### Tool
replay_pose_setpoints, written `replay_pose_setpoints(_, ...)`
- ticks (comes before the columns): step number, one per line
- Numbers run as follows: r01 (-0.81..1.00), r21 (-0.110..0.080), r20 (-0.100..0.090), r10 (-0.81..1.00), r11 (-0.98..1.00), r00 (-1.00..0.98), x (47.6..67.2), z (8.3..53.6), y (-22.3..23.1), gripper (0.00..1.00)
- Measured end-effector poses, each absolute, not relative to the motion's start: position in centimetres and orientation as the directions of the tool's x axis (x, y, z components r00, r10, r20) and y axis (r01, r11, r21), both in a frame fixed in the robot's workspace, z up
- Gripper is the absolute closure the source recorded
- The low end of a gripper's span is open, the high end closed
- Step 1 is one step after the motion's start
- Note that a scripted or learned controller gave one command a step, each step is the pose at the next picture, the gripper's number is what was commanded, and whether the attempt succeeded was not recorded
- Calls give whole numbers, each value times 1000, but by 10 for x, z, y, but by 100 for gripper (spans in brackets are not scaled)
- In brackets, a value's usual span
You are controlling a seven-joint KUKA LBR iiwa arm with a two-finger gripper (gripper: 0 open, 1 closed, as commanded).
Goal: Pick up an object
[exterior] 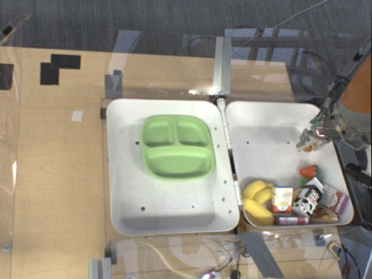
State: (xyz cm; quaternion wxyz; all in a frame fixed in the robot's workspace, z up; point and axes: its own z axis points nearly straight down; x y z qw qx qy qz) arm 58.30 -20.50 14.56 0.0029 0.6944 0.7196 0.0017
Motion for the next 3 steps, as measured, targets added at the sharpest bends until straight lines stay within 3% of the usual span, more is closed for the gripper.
replay_pose_setpoints(1, 992, 8, -1, 992, 127, -127, 646, 175, -142, 100)
replay_pose_setpoints(2, 961, -6, 3, 961, 277, -277, 668, 178, -168, 100)
replay_pose_setpoints(3, 916, -5, 6, 916, 400, -400, 668, 184, -70, 100)
